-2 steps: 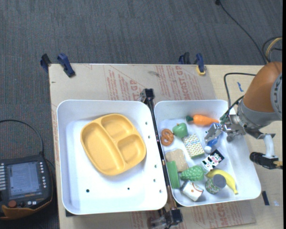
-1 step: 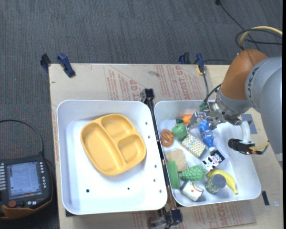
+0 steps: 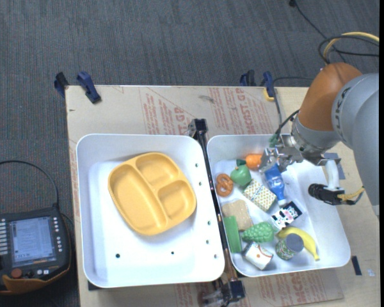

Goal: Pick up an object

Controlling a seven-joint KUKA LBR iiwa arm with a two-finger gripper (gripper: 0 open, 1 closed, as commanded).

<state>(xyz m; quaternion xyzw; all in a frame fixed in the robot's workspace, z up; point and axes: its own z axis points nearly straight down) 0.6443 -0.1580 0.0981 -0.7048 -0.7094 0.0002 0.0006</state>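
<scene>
Sitting tilted in the left bin (image 3: 89, 171), a yellow divided plate (image 3: 152, 191). Crowding the right bin (image 3: 343, 248): pretzel (image 3: 224, 184), green pepper (image 3: 241, 174), orange piece (image 3: 253, 161), checkered packet (image 3: 261, 196), broccoli (image 3: 258, 232), cow-patterned block (image 3: 286, 215), banana (image 3: 305, 240). Lowered over the bin's far side, gripper (image 3: 273, 160), just above a blue packet (image 3: 275, 181); cannot tell whether clamped, together or apart, hidden beneath the wrist.
</scene>
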